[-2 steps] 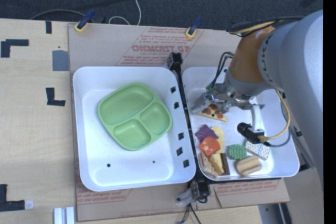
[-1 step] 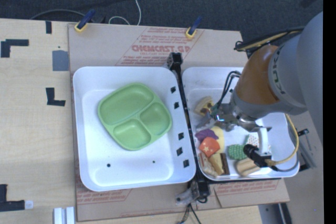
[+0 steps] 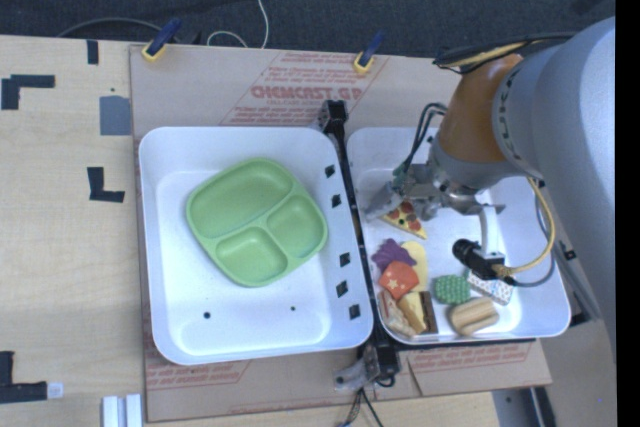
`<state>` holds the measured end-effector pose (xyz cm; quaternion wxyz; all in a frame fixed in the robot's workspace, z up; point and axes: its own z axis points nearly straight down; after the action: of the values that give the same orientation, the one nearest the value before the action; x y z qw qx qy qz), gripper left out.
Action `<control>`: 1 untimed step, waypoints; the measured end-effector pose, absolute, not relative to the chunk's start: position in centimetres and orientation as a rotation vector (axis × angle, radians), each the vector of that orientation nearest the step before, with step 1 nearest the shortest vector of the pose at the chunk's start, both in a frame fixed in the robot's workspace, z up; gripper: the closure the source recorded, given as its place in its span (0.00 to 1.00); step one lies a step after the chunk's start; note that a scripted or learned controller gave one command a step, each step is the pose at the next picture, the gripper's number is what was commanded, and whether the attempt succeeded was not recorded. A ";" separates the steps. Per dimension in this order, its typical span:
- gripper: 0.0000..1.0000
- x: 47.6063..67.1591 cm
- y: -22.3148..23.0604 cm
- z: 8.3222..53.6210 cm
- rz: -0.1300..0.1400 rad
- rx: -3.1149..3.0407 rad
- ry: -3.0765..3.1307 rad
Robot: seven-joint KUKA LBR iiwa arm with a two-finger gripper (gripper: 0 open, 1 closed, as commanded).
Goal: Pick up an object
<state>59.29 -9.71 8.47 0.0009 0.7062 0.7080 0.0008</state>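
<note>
Wooden bench with a cardboard sheet on it, held at the far edge by two clamps, one yellow and one blue. Arm, grey with an orange band, reaches in from the right over the right bin. Left bin holds a green divided plate, lying flat near the middle, three compartments up. Right bin holds a cluster of small toy foods along its near side: a pizza slice toward the middle of the bin, a purple piece just beside a yellow one, a red piece, a green knobbly piece, a brown bread-like roll and a brown-and-white piece by the near wall. Tool is low in the right bin, right at the pizza slice and seemingly touching it; whether its fingers are apart or together, cannot tell. No object seen lifted.
</note>
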 end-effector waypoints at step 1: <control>0.00 63.2 -9.4 8.4 0.002 2.218 2.224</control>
<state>63.18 -9.38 8.43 0.0004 0.7062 0.7080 0.0008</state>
